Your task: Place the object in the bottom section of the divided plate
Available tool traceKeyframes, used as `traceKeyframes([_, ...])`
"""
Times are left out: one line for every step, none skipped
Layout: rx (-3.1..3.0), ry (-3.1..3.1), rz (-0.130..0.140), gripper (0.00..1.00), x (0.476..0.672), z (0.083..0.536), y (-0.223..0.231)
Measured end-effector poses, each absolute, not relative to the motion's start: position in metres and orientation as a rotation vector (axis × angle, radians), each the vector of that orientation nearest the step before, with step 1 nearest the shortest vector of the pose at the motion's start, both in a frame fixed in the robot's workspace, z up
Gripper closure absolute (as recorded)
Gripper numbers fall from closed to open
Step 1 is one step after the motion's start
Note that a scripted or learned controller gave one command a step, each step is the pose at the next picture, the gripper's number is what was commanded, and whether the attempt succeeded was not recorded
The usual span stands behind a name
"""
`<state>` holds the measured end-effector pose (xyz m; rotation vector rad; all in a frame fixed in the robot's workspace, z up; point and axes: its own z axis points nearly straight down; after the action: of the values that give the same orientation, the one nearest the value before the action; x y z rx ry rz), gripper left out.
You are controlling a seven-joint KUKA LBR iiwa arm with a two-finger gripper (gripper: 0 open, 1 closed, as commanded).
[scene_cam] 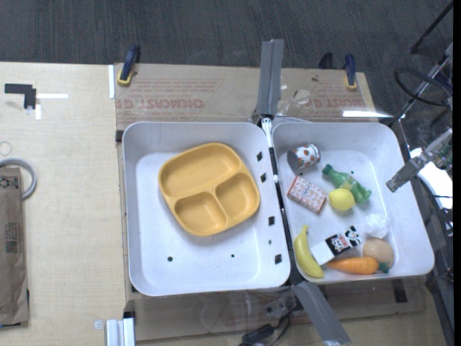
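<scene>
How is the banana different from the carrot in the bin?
The banana is yellow and curved; the carrot is orange and straight. The banana lies up and down along the right bin's left wall, while the carrot lies sideways near the front wall. The carrot has a green tip; the banana doesn't. Both are long, thin toy foods in the same bin.

Yellow divided plate (209,188) lies in left bin (144,265), all three sections bare. Right bin (414,215) holds banana (307,254), carrot (354,266), lemon (341,200), green bottle (346,181), cracker box (307,194). Tool (400,179) at right bin's far right rim, apart from all items.
</scene>
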<state>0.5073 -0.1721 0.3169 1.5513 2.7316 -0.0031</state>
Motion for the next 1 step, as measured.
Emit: traceKeyframes([1.551, 2.732, -0.003, 0.00, 0.5073, 0.3169, -0.1721])
